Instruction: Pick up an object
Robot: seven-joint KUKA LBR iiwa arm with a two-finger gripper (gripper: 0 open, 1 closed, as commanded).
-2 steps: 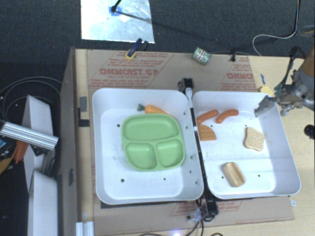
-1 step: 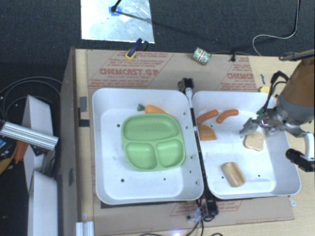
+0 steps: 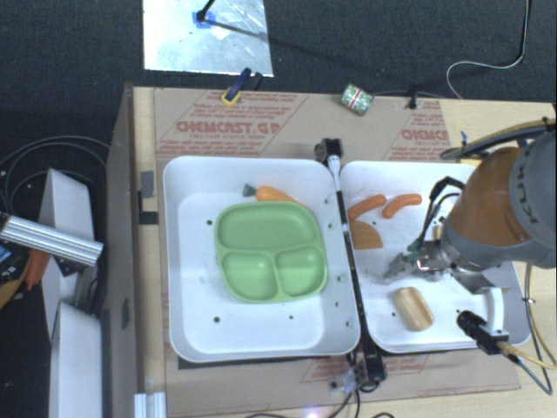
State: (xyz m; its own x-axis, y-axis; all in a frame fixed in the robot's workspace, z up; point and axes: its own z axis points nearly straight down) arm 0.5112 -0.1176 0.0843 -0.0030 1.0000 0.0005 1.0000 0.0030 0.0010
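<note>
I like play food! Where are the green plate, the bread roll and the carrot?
Green plastic divided plate [image 3: 265, 249], camera view, on its middle ridge.
Tan bread roll [image 3: 413, 308], camera view, on its middle.
Orange toy carrot [image 3: 275, 195], camera view, on its orange body.

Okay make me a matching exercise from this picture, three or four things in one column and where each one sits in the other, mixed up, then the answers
Things:
1. green divided plate
2. bread roll
3. carrot
4. two sausages

Places:
A. right bin, far part
B. left bin, behind the plate
C. left bin, middle
D. right bin, near edge, below the tool

Pairs: 1-C, 2-D, 3-B, 4-A
</note>
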